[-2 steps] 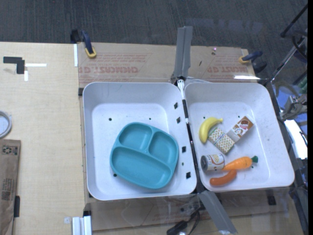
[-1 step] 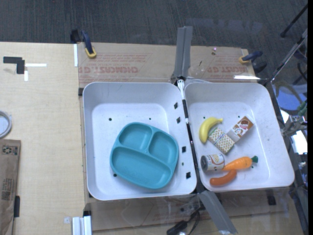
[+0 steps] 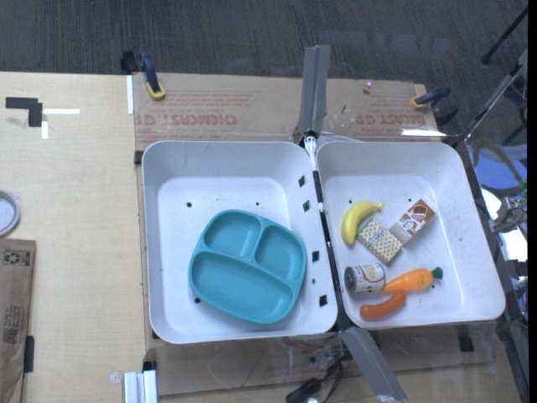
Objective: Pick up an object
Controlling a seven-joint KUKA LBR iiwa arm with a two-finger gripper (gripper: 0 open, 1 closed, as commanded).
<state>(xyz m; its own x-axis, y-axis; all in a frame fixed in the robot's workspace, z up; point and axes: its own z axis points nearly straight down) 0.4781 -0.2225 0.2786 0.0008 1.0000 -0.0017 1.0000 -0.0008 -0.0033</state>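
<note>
- Two white bins sit side by side on the table (image 3: pixel 67 175): the left bin (image 3: pixel 159 225) and the right bin (image 3: pixel 457 225), their inner walls touching along the middle.
- The left bin holds a teal divided plate (image 3: pixel 247 264), lying flat and turned at a slant, toward the bin's near side.
- The objects that could be picked up lie in the right bin, grouped in its left and middle part.
- A yellow banana (image 3: pixel 361 220) lies near the dividing wall, with a small checked box (image 3: pixel 380 243) just beside its lower end.
- A brown and white carton (image 3: pixel 414 222) lies tilted, touching the checked box at its upper right.
- A small can (image 3: pixel 364 279) lies on its side below the checked box.
- An orange toy carrot (image 3: pixel 401 282) with a green top touches the can.
- A red-orange piece (image 3: pixel 382 309) lies just below them; its kind cannot be told.
- Whether the hand is spread or pressed together cannot be told.
- A cardboard sheet (image 3: pixel 252 112) lies under the bins' far edge, held by a clamp (image 3: pixel 152 82) at its left corner and another clamp (image 3: pixel 426 99) at its right.
- A tape roll (image 3: pixel 7 215) and a brown paper bag (image 3: pixel 15 292) lie at the table's left edge.
</note>
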